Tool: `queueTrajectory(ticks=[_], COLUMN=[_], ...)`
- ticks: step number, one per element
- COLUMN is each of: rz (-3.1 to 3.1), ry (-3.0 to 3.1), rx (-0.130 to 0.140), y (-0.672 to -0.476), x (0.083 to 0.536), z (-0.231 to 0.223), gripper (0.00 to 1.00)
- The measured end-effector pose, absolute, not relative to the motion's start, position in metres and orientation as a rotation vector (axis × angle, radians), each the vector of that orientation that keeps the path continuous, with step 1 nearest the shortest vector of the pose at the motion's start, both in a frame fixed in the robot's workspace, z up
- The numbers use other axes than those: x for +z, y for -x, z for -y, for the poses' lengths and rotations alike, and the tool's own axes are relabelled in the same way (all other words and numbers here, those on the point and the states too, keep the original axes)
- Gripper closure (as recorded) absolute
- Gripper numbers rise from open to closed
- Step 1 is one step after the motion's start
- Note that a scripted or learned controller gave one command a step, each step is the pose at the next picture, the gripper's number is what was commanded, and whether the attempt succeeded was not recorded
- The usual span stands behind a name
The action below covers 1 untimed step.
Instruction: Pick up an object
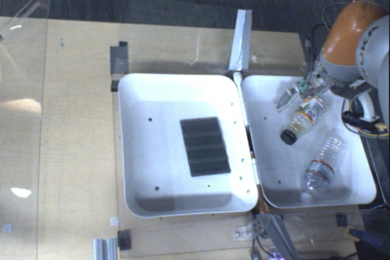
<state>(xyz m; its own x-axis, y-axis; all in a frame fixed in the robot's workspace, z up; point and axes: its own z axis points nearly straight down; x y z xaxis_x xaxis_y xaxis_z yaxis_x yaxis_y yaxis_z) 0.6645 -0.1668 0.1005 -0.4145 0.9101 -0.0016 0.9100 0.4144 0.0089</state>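
While the gripper, finger state unclear, hung at the right bin's back edge, the black-capped bottle lay just beside it, diagonal.

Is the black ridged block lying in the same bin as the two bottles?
No, the black ridged block lies alone in the left bin, while both bottles lie in the right bin.

No words or numbers can be read anywhere. The bottle with the dark cap in the right bin has a label, but it is too small and blurry to read.
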Motion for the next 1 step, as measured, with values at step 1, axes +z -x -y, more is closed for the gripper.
queueTrajectory(ticks=[1], rz=[-2.687], ry=[-1.608], rx=[0.007], y=[-0.6164], x=[0.0886], z=[0.1823], gripper=[0.00])
